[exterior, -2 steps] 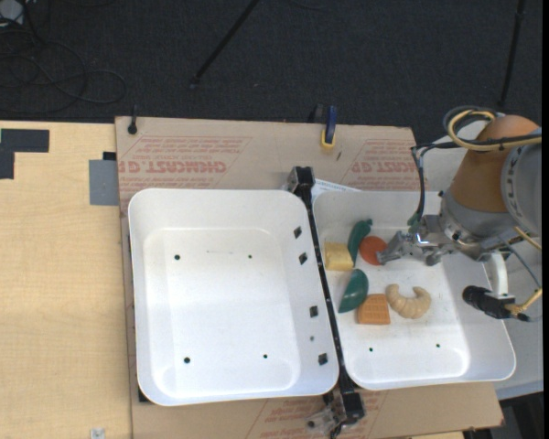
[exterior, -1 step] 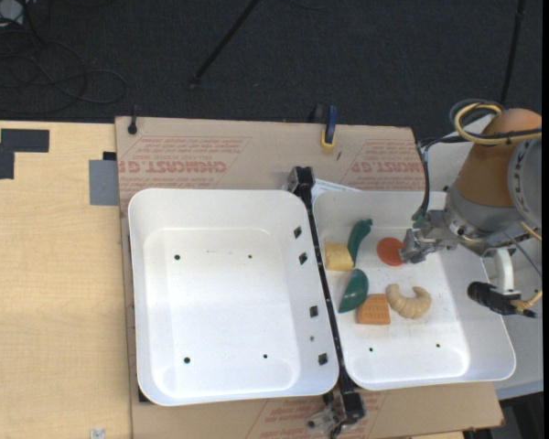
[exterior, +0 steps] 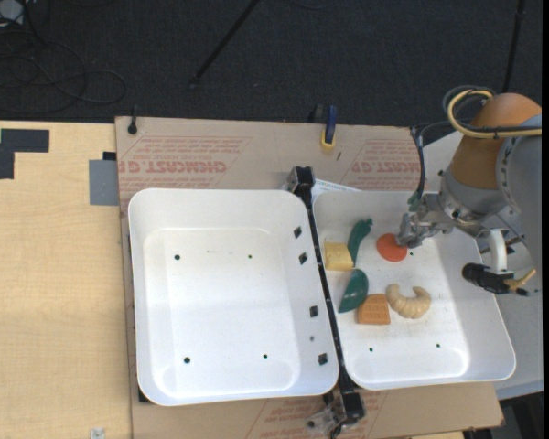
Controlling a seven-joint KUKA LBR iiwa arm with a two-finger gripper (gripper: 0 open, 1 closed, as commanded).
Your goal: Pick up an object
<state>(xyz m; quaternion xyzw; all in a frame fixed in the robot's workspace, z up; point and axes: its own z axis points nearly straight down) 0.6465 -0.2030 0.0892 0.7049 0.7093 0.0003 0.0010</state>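
Overhead slanted view of the bench. Two shallow white bins lie side by side on a brown cardboard sheet (exterior: 256, 158); the left bin (exterior: 156, 245) shows four small dark holes in its floor, and the right bin (exterior: 476, 346) carries all the loose objects. A black divider strip (exterior: 313, 273) runs between the two bins.

The arm (exterior: 489, 154) (grey, with an orange band above the wrist) enters from the right, and its gripper (exterior: 410, 236) sits low over the upper middle of the right bin. The gripper tip is just at the upper right edge of a red disc (exterior: 392, 249); whether it touches the disc cannot be told, and the state of the claw cannot be told either.

Objects in the right bin, left of and below the gripper: a yellow block (exterior: 338, 256) near the divider; a teal curved piece (exterior: 359, 235) just above and right of the block; a second teal piece (exterior: 354, 291) below the block; an orange wedge (exterior: 373, 311) touching that second teal piece; a cream croissant-shaped toy (exterior: 409, 301) just right of the wedge.

A blue and yellow clamp (exterior: 328, 128) grips the far edge of the cardboard.
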